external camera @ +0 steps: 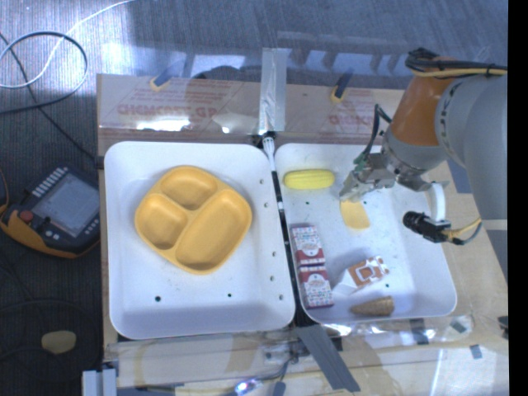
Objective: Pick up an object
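Robotics lab, grey-and-orange industrial arm [450,122] reaching over two white bins [124,304] on a taped-up surface [206,106], teach pendant [56,213] lying on carpet [49,23], cables [49,56] trailing across it

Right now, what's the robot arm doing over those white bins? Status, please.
Gripper low in right bin, above yellow wedge. Nothing seen in its grasp. Yellow corn-like piece just beside it; red-white carton nearer front.

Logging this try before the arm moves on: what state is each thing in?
Gripper: low in the right bin, above the yellow wedge.
Yellow corn cob: lying flat.
Red carton: lying flat along the bin's left wall.
Yellow divided plate: upright in the left bin.
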`<move>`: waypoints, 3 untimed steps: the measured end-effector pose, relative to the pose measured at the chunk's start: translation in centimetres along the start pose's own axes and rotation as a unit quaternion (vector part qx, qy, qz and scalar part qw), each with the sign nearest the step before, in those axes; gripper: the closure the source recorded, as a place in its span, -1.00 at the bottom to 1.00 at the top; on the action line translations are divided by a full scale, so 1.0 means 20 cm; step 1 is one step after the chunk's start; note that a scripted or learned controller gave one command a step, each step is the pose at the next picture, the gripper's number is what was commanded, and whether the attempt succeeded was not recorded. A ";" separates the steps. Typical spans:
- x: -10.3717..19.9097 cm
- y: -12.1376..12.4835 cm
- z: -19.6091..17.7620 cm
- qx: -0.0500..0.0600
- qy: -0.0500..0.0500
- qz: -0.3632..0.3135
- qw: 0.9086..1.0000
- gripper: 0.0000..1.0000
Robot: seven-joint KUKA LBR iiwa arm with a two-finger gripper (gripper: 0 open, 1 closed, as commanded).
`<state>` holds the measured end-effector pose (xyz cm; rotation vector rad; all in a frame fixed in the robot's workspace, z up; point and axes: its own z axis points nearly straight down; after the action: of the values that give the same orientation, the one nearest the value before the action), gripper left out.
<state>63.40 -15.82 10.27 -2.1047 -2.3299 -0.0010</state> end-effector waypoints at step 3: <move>0.11 -0.09 0.06 -0.007 -0.003 0.080 0.997 -1.00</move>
<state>61.45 -13.89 9.06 -2.2939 -2.1645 -0.0091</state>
